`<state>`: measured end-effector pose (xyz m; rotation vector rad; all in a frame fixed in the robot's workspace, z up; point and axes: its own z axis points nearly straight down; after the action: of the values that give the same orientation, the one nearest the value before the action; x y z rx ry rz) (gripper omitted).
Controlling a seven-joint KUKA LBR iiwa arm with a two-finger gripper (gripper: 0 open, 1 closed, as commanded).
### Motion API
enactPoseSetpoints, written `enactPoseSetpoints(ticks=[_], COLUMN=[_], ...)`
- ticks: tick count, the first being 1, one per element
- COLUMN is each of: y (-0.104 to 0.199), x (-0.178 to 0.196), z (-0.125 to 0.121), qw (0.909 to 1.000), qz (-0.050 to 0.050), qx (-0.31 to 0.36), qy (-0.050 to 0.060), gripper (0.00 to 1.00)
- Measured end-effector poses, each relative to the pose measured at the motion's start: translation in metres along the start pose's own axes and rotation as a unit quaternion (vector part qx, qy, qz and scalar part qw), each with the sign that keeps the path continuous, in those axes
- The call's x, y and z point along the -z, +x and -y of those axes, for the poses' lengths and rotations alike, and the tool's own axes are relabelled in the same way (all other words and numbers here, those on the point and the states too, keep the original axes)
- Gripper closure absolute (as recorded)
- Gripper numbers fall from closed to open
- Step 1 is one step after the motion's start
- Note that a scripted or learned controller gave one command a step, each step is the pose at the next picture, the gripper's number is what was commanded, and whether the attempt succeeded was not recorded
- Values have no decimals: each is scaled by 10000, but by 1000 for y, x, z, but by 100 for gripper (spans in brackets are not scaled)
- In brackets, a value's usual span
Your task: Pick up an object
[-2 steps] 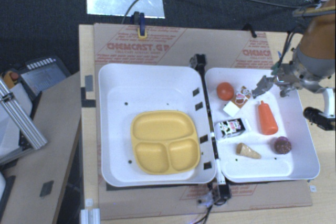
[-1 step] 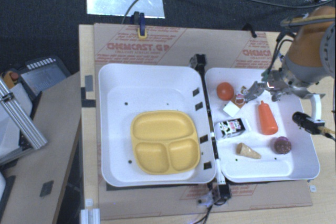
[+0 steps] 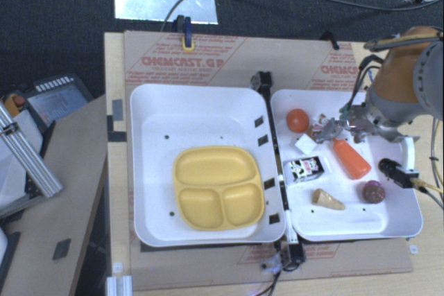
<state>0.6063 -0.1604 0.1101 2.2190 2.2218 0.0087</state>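
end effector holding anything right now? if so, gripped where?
Cannot tell. The end effector is over the right bin, between the red ball and the orange carrot; nothing shows clearly in its grip.

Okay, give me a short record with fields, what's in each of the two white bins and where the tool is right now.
left bin: yellow divided plate
right bin: red ball, white block, black-and-white packet, orange carrot, tan wedge, dark red ball
tool: over the right bin, between the red ball and the orange carrot, just beyond the white block
held object: cannot tell
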Motion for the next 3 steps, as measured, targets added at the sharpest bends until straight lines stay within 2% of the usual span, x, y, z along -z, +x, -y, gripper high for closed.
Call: enactPoseSetpoints(ticks=[1,2,3], y=[-1,0,2], x=[-2,7,52], z=[-5,-5,-3], qw=[10000,10000,10000], qz=[29,18,21], qx=[9,14,15], qy=[-71,-57,-5], gripper=[0,100,100])
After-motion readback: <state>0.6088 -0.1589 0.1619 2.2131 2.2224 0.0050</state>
